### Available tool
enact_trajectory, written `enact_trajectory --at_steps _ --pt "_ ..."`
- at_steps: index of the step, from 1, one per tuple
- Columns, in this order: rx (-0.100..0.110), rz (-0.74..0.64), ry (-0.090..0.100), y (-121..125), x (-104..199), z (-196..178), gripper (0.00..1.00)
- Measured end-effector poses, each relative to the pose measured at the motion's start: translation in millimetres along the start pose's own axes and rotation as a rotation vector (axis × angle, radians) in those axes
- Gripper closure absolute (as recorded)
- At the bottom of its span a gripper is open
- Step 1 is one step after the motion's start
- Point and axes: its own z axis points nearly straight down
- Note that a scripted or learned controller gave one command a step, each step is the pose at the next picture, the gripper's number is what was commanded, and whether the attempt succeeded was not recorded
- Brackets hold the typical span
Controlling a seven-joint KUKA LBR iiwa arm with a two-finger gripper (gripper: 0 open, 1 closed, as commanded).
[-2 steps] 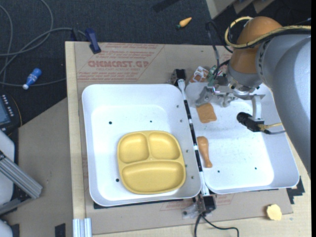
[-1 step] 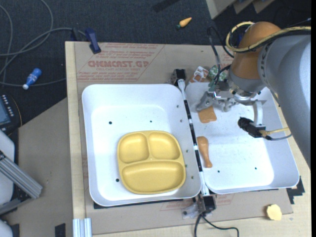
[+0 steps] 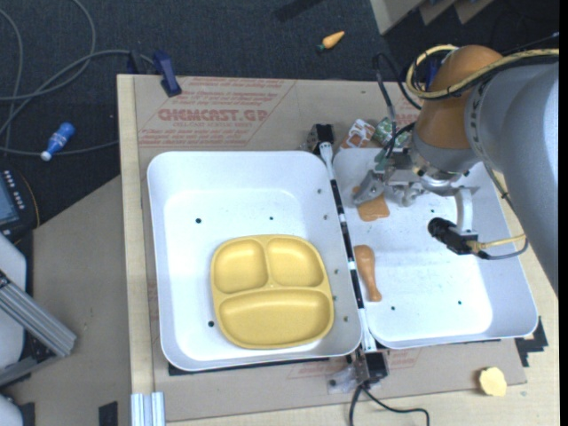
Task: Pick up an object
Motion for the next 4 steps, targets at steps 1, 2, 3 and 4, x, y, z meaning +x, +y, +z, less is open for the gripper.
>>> enact_trajectory --at_steps 1,2,3,4 --pt "0.004 0.001 0.001 -68 -5 1 0.0" --pt "-0.012 -0.005 -0.003 15 -15 -1 0.0" --pt "-0.005 -0.003 -0.001 15 -1 0 0.0" --pt "-0.006 -0.003 -0.001 21 -7 0 0.0"
